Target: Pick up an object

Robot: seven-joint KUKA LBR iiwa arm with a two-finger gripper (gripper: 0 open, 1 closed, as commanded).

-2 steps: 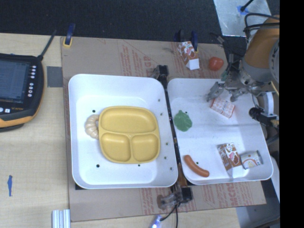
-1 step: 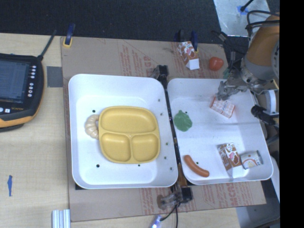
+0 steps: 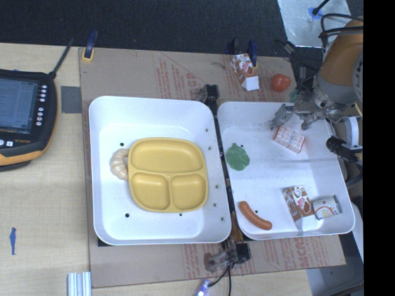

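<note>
Gripper (image 3: 294,117) hangs splayed wide, nothing in it, just above small red-white carton (image 3: 289,139) in right bin (image 3: 259,117). Carton prob light, crushable; pinch across short sides.

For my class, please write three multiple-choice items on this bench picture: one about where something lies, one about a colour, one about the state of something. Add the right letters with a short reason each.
1. Where does the hot dog lie?
A. in the left bin
B. in the right bin, near its front edge
C. on the cardboard outside the bins

2. What colour is the divided tray?
A. yellow
B. blue
C. red

3. How does the divided tray lie?
A. stood on its edge
B. flat in the left bin, hollows facing up
C. hanging over the bin's rim

Answers: 1 B, it rests on the right bin floor by the near rim. 2 A, its whole surface is yellow. 3 B, all three hollows show from above inside the left bin.
</note>
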